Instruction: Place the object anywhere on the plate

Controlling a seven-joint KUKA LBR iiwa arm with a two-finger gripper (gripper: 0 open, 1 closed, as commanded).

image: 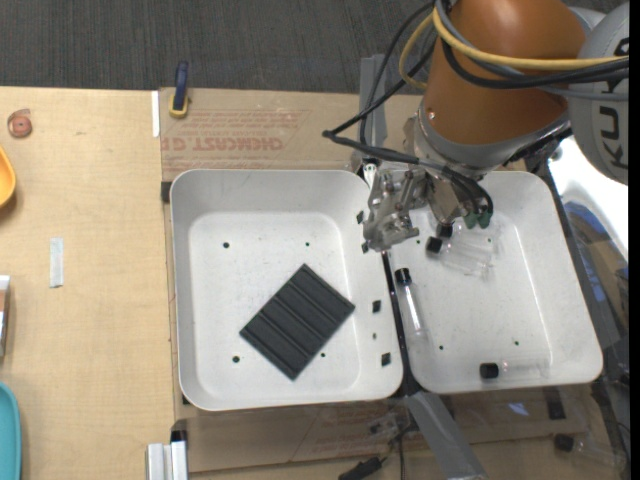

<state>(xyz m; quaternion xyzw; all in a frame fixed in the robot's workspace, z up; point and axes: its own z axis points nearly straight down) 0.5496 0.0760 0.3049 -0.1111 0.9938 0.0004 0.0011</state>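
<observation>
Clear, perhaps plastic object just right of gripper; grip state unclear.

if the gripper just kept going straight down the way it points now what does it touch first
Most likely the bare floor of the right bin, close to its left wall. The gripper hangs just above that spot; the clear pen lies slightly nearer the camera. Depth is hard to judge.

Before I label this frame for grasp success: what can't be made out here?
- Tool: the arm's orange band overhangs it; whether it is open or shut is unclear.
- Clear object in the right bin: transparent, partly under the tool's cables; identity unclear.
- Small black item: too small to identify.
- Dark ribbed plate: plainly visible.
</observation>
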